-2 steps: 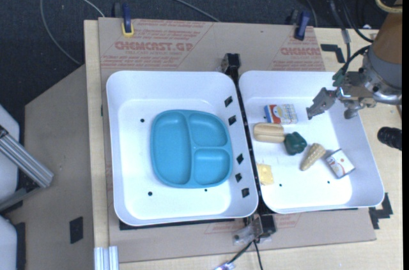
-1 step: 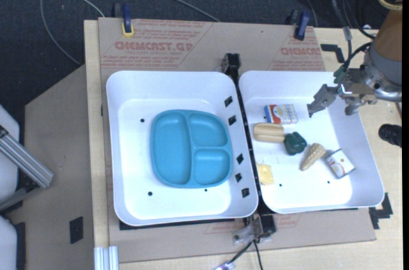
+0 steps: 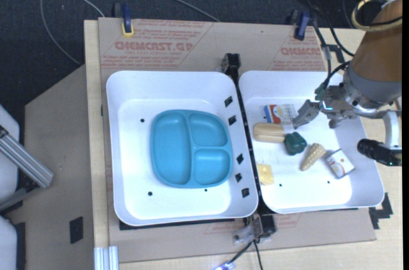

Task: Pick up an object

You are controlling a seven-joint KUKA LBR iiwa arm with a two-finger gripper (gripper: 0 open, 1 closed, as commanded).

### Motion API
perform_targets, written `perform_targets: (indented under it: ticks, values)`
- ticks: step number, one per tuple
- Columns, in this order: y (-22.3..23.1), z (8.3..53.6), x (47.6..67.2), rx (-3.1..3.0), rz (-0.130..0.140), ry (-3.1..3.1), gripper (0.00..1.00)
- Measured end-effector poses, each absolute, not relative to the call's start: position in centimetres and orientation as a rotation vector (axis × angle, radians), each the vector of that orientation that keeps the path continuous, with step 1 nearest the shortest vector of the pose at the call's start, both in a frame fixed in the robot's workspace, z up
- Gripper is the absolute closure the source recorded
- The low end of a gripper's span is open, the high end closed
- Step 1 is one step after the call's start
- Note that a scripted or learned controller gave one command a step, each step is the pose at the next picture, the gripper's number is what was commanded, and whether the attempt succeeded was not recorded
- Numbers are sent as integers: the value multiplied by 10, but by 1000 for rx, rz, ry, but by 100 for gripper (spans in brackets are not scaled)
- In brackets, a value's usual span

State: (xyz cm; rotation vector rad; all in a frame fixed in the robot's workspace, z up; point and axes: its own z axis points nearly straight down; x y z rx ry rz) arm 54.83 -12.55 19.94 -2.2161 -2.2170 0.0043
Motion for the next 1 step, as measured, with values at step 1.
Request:
perform_targets:
  ticks: [1]
  values:
    - [-122, 157, 552, -2218, 2, -2218, 0]
